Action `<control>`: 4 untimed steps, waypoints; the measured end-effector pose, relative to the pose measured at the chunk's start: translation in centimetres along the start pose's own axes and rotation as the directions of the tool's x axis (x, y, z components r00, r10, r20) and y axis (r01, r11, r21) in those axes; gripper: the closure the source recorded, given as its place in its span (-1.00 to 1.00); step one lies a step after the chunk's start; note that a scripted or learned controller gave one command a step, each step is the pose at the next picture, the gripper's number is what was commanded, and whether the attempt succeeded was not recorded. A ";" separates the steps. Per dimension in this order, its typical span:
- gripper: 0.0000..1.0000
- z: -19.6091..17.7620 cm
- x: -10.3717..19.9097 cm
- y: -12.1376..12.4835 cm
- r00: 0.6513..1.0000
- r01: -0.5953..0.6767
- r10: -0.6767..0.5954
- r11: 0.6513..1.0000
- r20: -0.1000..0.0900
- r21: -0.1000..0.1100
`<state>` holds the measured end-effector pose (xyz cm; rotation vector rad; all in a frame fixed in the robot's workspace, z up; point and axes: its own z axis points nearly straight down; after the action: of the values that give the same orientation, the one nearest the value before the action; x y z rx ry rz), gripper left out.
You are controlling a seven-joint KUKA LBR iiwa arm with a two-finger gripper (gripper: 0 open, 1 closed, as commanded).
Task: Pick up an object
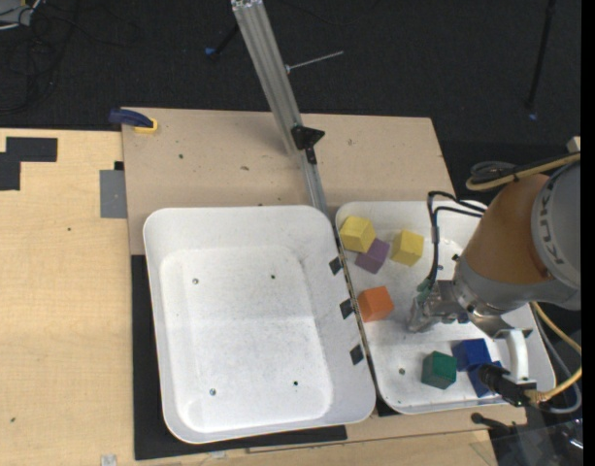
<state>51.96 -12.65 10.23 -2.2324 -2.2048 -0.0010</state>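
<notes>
Nearest the camera, along the front edge of the right bin (404, 401), sit a green block (439, 369) and, just beside it to the right, a blue block (473, 354). They lie apart from the other blocks, close to the bin's low wall, which would likely make a straight-down approach awkward on the side facing the rim.

A little further in, the gripper (423, 314) hangs low over the middle of the right bin, carried by the grey arm (525, 250) that reaches in from the right with its orange band above the wrist. The arm's bulk covers much of the bin's right half. Whether the gripper's tips are spread or closed I cannot tell; they are small and blurred against the white floor, and nothing shows between them. So, as I judge it, no object is picked up yet.

Just left of the gripper lies an orange block (376, 302), near the divide between the two bins. It looks the likeliest target, being closest to the tool.

Further back, a purple block (375, 254) rests touching or almost touching a yellow block (356, 232), with a second yellow block (408, 247) near to the right. This crowding would probably leave little room for a clean grip there.

The left bin (171, 231) lies beside the right one on the counter (229, 153). Beyond both, a slanted aluminium rail (269, 61) rises from the counter's rear.
</notes>
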 end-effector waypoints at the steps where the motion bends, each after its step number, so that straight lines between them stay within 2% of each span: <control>1: 1.00 -6.2 -0.6 0.2 1.000 0.008 -0.008 1.000 0.004 -0.005; 3: 1.00 -14.9 -0.3 0.8 1.000 0.014 -0.014 1.000 0.004 -0.005; 4: 1.00 -15.5 5.0 1.6 1.000 0.017 -0.017 1.000 0.003 0.000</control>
<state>53.64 -7.75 25.71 -2.2151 -2.2252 0.0028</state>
